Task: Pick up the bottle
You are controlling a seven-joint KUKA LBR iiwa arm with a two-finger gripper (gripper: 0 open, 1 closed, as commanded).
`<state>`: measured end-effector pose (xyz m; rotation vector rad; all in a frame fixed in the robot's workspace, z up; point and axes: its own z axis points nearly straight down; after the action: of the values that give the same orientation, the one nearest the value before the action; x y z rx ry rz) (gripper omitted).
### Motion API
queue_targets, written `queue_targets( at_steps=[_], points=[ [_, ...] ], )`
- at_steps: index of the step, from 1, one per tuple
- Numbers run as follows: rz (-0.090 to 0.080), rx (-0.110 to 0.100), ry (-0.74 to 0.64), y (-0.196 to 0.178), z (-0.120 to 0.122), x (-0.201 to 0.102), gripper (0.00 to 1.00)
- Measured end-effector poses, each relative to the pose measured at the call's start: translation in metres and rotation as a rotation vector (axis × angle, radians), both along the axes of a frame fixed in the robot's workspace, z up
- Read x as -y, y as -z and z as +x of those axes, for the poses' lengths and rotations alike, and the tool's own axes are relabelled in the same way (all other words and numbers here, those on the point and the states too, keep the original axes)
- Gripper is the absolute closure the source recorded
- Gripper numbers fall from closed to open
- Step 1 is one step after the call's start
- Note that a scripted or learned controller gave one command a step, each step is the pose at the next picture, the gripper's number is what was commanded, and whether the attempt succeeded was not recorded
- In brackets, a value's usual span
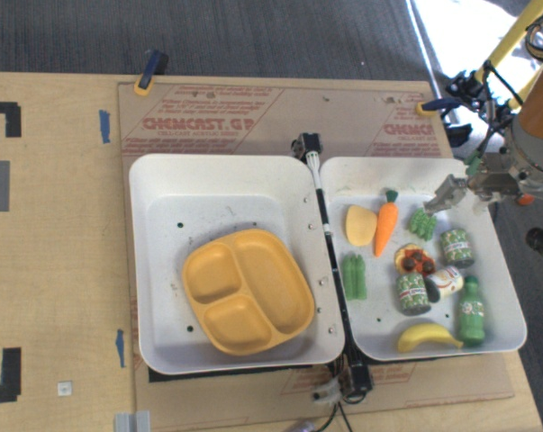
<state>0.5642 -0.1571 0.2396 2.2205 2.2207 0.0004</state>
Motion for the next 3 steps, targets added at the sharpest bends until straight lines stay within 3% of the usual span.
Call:
queue_targets(
  at_steps=[1, 2, 3],
  points=[
    [0.002, -0.003, 0.155, 0.091, 0.022, -0.008, 0.00],
    [0.000, 0.000, 0.049, 0.146, 0.056, 0.023, 0.00],
    [-0.002, 0.011, 0.049, 0.131, 0.059, 0.023, 1.00]
  ],
)
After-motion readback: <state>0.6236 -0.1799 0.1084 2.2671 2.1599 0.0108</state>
